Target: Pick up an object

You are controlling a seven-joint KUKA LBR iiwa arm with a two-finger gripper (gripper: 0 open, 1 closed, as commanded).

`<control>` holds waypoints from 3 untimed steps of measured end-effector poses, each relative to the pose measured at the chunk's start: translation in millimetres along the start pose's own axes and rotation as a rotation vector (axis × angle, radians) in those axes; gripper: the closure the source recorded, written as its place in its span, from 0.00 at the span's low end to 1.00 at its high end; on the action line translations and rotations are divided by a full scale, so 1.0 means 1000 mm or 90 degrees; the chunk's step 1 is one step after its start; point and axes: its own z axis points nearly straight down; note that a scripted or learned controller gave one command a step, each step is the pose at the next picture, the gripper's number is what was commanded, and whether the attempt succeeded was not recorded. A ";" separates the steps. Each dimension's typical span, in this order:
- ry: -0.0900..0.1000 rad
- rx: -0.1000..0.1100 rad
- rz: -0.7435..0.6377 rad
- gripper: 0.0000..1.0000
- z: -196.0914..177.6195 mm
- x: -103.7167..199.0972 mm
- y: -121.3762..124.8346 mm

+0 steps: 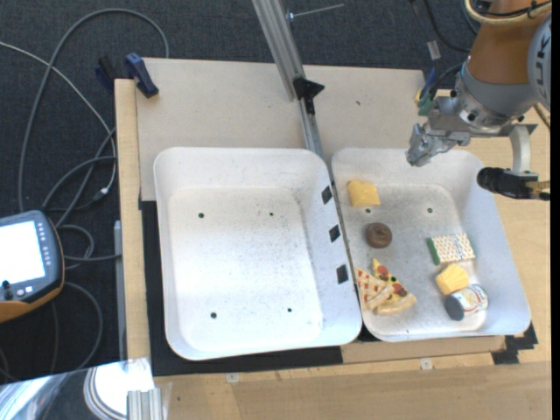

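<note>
The gripper [423,151] hangs over the far rim of the right bin [503,261], near that bin's far right corner, with the grey arm and its orange band [512,20] rising behind it toward the upper right; nothing shows between its tips, and whether it is released or clenched cannot be told from this angle; every object lies in the right bin, apart from the gripper; a yellow block [363,192] sits near the bin's far left corner, close to the wall shared with the left bin [236,252]; a small brown round piece [378,234] lies just nearer than it, toward the middle of the bin's left side; a toy pizza slice [381,289] with red and dark spots rests by the near left corner, close against the left wall; on the right side, a checkered packet [451,248] with a green edge lies near the middle of the right wall; a second yellow piece [452,279] sits just nearer than it, touching or almost touching a small white and grey cup-like item [466,301] at the near right corner; the left bin shows bare, speckled white floor; a metal rail [284,42] slants down from the top edge to the gap between the bins.
</note>
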 end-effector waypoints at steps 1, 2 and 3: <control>0.002 0.007 -0.003 1.00 0.004 0.050 -0.008; 0.003 0.007 -0.003 1.00 -0.006 0.105 -0.027; 0.003 0.008 -0.003 1.00 -0.006 0.151 -0.057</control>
